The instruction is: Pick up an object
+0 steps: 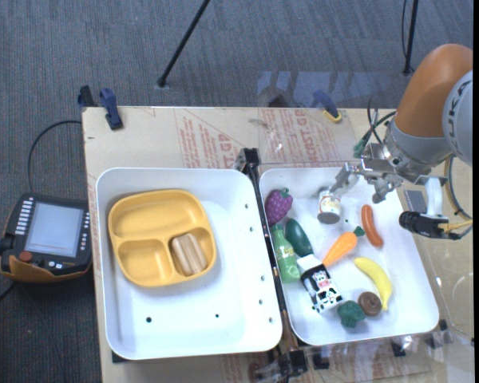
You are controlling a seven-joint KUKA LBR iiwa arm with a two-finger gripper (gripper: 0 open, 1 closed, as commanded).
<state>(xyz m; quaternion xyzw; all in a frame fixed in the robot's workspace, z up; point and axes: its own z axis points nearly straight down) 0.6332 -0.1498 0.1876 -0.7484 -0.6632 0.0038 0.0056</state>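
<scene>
You cannot tell how the two-finger gripper (366,174) is set; descending at 7 o'clock, it risks toppling the small round tin can (330,207).

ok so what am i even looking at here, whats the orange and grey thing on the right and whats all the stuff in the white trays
The orange and grey thing is a robot arm reaching in from the right. The one camera is fixed above the bench and looks down at a slant. At the arm's end is its hand, a metal two-finger grabber, hanging over the right bin; whether it grips anything is hard to tell here.

The right bin holds toy food: purple grapes, a small can, a sausage, a carrot, a banana, a green bottle, a cow-patterned carton, broccoli and a brown round piece.

The left bin holds a yellow divided plate with a hot dog bun in one compartment. The screen device on the floor at left looks like the arm's control pad.
</scene>
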